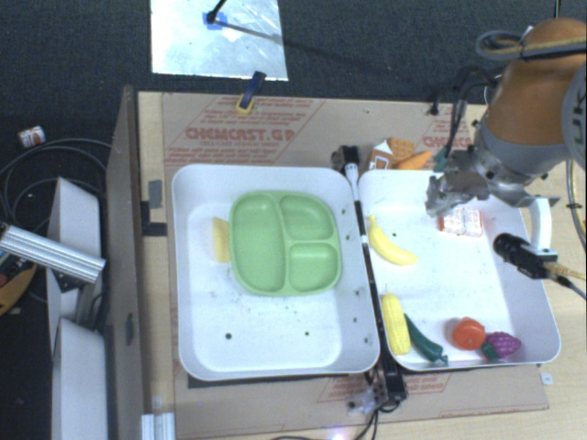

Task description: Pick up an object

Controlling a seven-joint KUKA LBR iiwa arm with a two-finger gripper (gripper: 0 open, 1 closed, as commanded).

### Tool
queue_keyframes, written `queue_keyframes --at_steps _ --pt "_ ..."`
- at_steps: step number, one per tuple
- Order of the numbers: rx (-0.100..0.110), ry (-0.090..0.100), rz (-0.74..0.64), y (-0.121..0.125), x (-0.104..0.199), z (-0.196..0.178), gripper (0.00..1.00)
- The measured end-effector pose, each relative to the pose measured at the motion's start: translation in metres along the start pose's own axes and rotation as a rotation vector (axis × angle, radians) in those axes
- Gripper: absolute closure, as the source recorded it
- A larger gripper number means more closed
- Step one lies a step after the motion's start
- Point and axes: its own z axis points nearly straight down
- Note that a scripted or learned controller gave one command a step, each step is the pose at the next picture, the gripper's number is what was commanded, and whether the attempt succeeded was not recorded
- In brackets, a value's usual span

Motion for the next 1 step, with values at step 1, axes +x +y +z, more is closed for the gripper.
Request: queue_keyframes --at_steps 1 --pt "0.006 -0.001 -0.004 0.0565 -0.0088 0.0837 1.0"
